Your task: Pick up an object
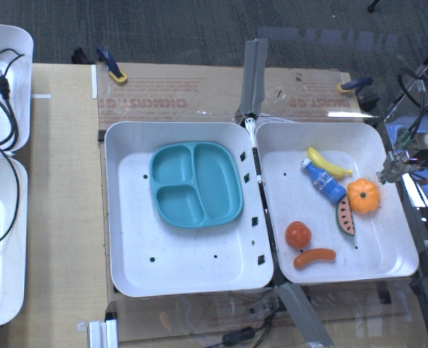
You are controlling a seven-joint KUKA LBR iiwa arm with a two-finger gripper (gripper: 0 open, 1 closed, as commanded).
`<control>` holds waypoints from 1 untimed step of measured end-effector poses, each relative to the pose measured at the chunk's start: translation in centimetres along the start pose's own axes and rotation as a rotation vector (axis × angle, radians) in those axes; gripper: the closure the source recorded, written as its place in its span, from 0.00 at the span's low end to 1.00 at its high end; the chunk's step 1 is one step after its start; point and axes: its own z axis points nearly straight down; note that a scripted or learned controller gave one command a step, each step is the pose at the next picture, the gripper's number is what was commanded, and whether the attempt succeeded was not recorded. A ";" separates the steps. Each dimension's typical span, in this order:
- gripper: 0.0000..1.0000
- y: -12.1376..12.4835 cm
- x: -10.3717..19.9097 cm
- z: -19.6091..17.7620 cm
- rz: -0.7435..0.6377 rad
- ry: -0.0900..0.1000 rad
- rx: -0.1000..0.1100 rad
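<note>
Several toy foods lie in the right bin [392, 261]. A yellow banana [328, 163] rests at the back, touching a blue tube [325, 182] that lies on a slant. Next to them sit an orange pumpkin [363, 196] and a watermelon slice [345, 217]. Nearer the front are a red tomato [297, 234] and an orange sausage [315, 257]. The left bin [120, 223] holds a teal divided plate [196, 183] lying flat.
A grey post [254, 78] rises at the back between the bins. Metal parts and cables [406, 158] crowd the right bin's right rim. Two clamps [111, 65] [355, 85] hold brown board behind the bins. White trays with black cables [0, 100] stand far left.
</note>
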 end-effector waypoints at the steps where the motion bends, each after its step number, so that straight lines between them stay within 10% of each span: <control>1: 1.00 -5.1 4.0 1.7 0.003 0.000 0.001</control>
